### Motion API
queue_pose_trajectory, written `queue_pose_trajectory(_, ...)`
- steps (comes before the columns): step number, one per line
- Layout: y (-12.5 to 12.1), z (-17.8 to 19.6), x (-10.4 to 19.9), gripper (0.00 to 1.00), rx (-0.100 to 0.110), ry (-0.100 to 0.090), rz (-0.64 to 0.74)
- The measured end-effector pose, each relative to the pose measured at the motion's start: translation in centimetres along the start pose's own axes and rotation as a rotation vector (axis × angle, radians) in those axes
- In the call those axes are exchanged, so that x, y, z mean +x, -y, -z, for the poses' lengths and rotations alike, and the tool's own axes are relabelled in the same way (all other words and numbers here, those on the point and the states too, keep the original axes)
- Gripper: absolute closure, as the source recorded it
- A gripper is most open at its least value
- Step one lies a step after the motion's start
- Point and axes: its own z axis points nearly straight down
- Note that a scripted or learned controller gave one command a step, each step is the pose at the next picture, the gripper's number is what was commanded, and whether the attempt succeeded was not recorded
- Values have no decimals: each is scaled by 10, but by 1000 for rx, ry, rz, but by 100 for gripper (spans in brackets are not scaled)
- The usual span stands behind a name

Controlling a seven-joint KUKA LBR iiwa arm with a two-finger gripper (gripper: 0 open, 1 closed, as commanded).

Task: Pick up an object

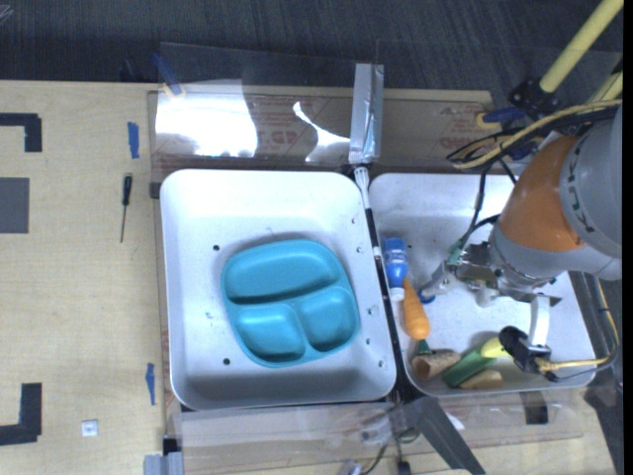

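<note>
We see a pale wooden bench (69, 295) with black corner marks (30, 132) and small bits of blue tape (133, 139) on it. Behind the bench the floor (247, 8) is dark grey. A clear sheet (218, 117) stands behind the bins and shines bright. A yellow pole (591, 30) leans in the top right corner.

Two white bins sit side by side, touching. In the left bin (188, 226) lies a blue dish (287, 300) with three parts.

The right bin (435, 201) has the small things in it. An orange carrot (413, 313) lies close to the bin's left wall. Its long side runs from the far end of the bin toward the near end, a little tilted. Just above it lies a blue and white bottle (396, 262), also along that wall, running the same way. At the near edge a brown thing (428, 364), a green thing (467, 366) and a yellow thing (490, 347) lie close together. The green thing runs mostly sideways, with its right end a bit higher in the view.

The grey and orange arm (554, 216) comes in from the right. Its gripper (457, 268) hangs over the middle of the right bin, near the carrot and the bottle. We cannot tell if it is spread wide or closed up, and we see nothing held in it.
</note>
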Motion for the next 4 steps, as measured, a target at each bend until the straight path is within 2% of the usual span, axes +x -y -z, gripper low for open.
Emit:
queue_pose_trajectory(1,48,1,5,0,-3,1,205)
queue_pose_trajectory(2,-31,0,4,0,-2,2,350)
queue_pose_trajectory(3,-118,-2,28,0,3,1,177)
queue_pose_trajectory(4,-137,11,-17,0,4,3,266)
